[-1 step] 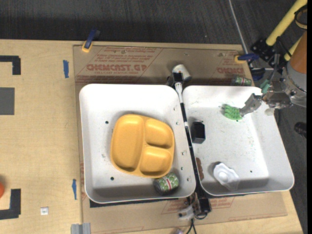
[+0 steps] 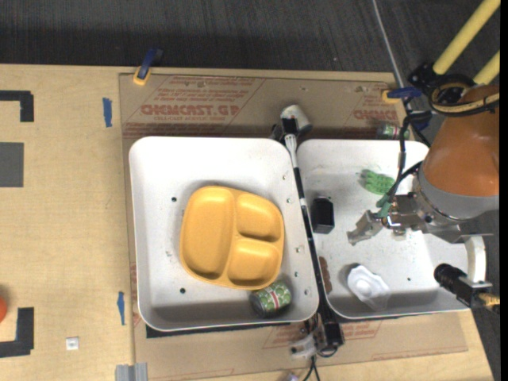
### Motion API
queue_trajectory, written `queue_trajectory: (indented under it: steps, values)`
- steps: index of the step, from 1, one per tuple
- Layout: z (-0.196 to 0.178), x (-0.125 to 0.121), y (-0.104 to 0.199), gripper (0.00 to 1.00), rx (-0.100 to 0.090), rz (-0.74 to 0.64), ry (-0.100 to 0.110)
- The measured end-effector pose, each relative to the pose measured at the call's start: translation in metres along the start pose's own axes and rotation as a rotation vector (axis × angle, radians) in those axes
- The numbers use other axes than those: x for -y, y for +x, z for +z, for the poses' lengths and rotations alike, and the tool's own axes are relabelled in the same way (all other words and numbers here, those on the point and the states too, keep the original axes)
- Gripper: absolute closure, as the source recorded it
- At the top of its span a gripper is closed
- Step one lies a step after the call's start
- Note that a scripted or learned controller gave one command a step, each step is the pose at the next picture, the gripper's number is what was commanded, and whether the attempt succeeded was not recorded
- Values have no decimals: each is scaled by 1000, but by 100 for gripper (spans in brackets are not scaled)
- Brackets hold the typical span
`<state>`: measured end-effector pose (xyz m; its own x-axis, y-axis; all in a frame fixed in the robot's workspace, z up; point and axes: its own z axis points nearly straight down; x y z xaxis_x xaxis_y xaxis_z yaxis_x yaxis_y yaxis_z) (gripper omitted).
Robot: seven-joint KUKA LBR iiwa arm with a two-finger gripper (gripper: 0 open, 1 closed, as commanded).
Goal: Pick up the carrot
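A green leafy piece [image 2: 378, 182] lies in the back part of the right bin [image 2: 349, 159]; it could be a carrot's top. Its right end runs under the arm's cables, and I cannot make out any orange body there. My gripper [image 2: 367, 225] hangs over the middle of the right bin, just in front of the green piece and apart from it. Nothing shows in the gripper. The grey and orange arm covers the bin's right side.
A black block [image 2: 322, 213] sits by the right bin's left wall and a white crumpled object [image 2: 366, 282] near its front. The left bin [image 2: 151, 213] bears a yellow divided plate [image 2: 232, 236] and a green and red can [image 2: 271, 298] at its front edge.
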<state>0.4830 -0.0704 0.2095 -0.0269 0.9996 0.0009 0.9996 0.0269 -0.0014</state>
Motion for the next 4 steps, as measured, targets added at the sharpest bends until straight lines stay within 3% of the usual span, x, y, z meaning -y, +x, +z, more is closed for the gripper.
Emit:
queue_trajectory:
  steps: [2,3,4]
  values:
    - [38,0,168,0,0,332,0]
    - [90,-16,174,0,-7,162,-6]
    - [78,-18,171,100,-2,165,-13]
